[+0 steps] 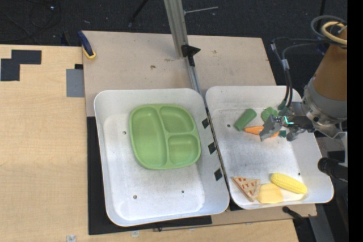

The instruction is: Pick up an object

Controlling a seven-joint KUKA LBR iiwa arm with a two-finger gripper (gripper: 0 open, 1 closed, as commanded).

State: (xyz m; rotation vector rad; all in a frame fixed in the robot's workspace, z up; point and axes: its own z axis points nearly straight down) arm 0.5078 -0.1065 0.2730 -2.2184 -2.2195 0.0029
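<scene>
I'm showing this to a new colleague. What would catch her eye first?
Probably the green divided plate, lying alone in the left bin. Next, the gripper low in the right bin, at an orange carrot beside a green piece. Yellow corn lies near that bin's front edge.

Matt green plastic plate point(165, 136) in a scuffed white plastic bin point(113, 178); at 12 o'clock a brushed metal post point(174, 17) on a pale wooden board point(136, 59); the corn point(288, 183) looks glossy.
</scene>
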